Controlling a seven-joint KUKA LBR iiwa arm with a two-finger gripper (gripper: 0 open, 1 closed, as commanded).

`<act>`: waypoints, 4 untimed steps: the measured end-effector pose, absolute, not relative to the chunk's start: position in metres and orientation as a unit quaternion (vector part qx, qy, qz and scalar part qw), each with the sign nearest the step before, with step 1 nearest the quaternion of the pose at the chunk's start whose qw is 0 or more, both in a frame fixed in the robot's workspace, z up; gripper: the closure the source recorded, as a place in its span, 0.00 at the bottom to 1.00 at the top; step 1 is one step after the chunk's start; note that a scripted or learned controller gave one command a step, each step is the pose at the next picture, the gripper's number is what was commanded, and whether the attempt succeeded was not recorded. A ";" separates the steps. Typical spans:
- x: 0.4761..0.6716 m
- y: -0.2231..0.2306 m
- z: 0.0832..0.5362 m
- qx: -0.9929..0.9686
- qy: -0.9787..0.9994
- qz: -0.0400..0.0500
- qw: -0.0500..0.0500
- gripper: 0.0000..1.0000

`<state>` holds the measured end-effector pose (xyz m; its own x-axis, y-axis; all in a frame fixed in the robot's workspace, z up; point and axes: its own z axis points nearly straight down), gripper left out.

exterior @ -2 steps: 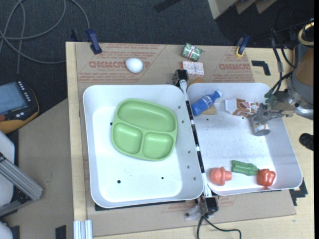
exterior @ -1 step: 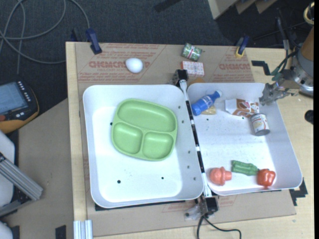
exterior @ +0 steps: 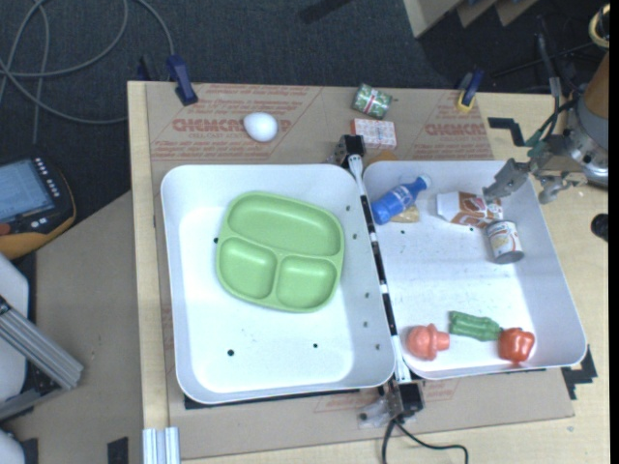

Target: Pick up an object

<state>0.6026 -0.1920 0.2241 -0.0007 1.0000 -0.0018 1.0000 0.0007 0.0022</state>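
Nothing is lifted yet: the gripper (exterior: 507, 184) hangs at the right bin's (exterior: 561, 298) far edge, fingers (exterior: 502, 183) apart and empty. Just beside them lies a small packet (exterior: 462, 207); a can (exterior: 503, 241) sits near, so the grasp remains.

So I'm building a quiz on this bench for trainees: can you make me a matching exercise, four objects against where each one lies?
Objects:
1. green divided plate
2. blue bottle
3. white egg
4. small can

Places:
A. on the cardboard beyond the bins
B. left bin
C. right bin, far-left corner
D. right bin, right side, below the pincer

Pairs: 1-B, 2-C, 3-A, 4-D
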 end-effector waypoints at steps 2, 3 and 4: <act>0.670 -0.191 0.112 0.706 0.708 0.003 0.007 0.00; 0.669 -0.213 0.088 0.705 0.709 0.004 -0.006 0.00; 0.626 -0.218 0.087 0.705 0.709 0.005 -0.002 0.00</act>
